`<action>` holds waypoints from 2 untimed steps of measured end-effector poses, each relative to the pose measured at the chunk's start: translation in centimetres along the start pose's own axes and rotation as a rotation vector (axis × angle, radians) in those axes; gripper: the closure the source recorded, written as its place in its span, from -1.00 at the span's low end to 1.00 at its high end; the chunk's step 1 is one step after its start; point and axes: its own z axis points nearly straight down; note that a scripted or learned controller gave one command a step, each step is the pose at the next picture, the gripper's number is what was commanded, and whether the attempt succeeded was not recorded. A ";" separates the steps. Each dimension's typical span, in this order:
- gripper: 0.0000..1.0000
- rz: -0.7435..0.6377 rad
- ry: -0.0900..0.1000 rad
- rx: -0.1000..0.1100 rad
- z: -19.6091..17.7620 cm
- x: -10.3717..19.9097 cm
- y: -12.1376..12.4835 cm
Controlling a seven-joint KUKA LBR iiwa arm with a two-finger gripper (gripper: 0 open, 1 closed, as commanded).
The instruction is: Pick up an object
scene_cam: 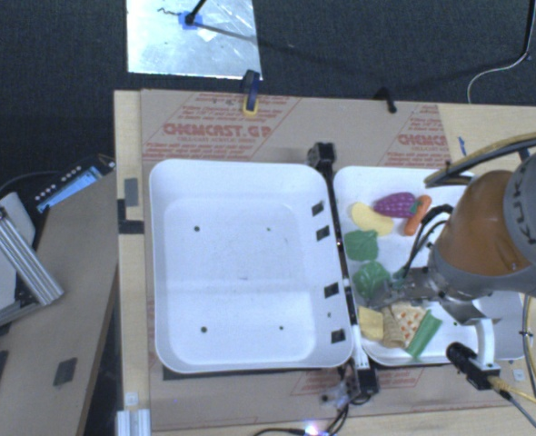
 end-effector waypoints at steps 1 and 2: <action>1.00 -0.002 -0.002 -0.007 -1.0 -0.1 0.4; 1.00 -0.014 0.002 -0.024 -22.4 11.0 2.5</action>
